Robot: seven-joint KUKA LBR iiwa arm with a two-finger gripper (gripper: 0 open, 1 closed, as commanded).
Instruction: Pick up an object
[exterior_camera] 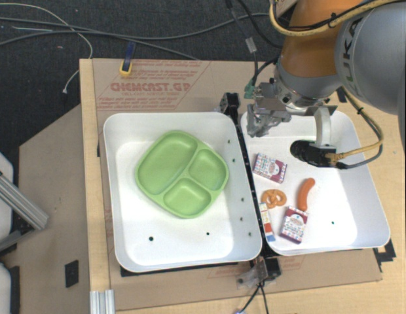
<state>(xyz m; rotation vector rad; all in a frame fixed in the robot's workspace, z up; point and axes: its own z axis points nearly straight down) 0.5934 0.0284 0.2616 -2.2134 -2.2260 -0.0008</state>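
My gripper (259, 128) hangs over the far left corner of the right bin (360, 208), with nothing seen in it. Just below it in the view lies a small pink and white box (269, 167). Further toward the front lie a pretzel (274, 197), an orange sausage (306, 193), a second small box (294, 225) and a narrow striped packet (264, 220) along the bin's left wall. The grey arm with its orange band (321, 25) comes in from the upper right.
The left bin (124, 241) holds a green divided plate (182, 173) near its middle. Both bins rest on a cardboard sheet (150, 84). Cables run across the dark floor behind the bench.
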